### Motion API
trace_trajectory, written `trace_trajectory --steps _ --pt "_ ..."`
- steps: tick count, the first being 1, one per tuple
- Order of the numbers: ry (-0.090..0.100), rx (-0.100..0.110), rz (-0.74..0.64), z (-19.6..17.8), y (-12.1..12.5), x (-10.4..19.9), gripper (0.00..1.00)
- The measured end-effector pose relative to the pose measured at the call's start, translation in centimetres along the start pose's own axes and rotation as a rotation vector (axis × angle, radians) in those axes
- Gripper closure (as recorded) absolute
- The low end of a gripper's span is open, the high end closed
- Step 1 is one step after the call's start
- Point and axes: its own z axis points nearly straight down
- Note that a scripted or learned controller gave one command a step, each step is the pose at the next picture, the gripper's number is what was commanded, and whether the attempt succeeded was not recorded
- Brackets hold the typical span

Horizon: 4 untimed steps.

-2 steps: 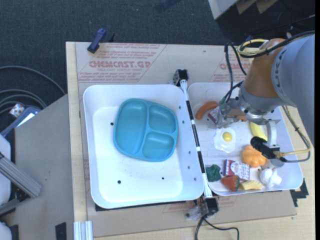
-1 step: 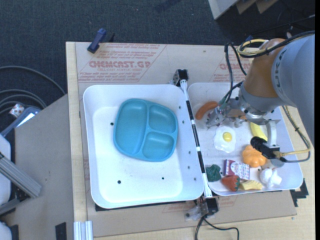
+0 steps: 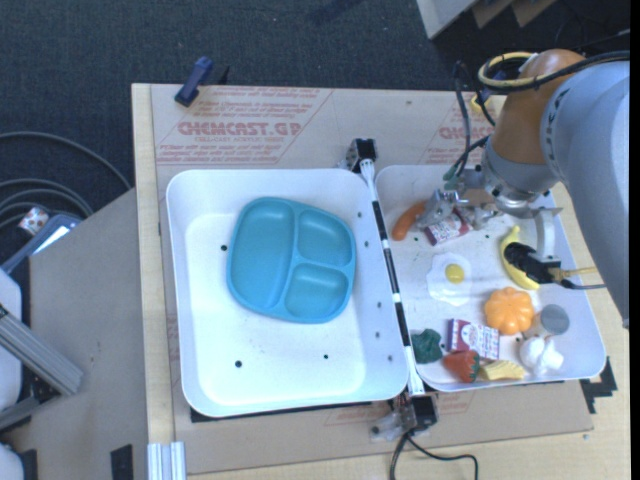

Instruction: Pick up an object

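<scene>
My gripper (image 3: pixel 449 204) hangs low over the far part of the right bin (image 3: pixel 588 320), at the end of the grey arm with its orange band. Right under it lies a small red and white packet (image 3: pixel 444 231), and an orange carrot (image 3: pixel 404 221) lies just to its left. Below these sit a fried egg (image 3: pixel 452 275), a yellow banana (image 3: pixel 519 258) and an orange pumpkin (image 3: pixel 509 310). I cannot make out anything held by the gripper.
The near end of the right bin holds a green item (image 3: pixel 427 343), a strawberry (image 3: pixel 460 365), a small carton (image 3: pixel 476 339), a garlic bulb (image 3: pixel 539 350) and a grey cap (image 3: pixel 553 320). A blue divided plate (image 3: pixel 292 259) lies in the left bin (image 3: pixel 200 348).
</scene>
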Motion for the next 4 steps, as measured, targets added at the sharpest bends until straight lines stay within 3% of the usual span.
trace_trajectory --steps 1,2,3,4 --pt "-0.002 -0.001 -0.002 -1.0 0.0 0.0 1.0" --pt "0.001 -0.002 -0.001 -10.1 -1.3 7.6 1.0" --pt "0.0 -0.002 -0.001 -11.0 -1.3 7.5 1.0" --pt "0.002 0.003 0.002 -15.2 -12.6 8.8 1.0"
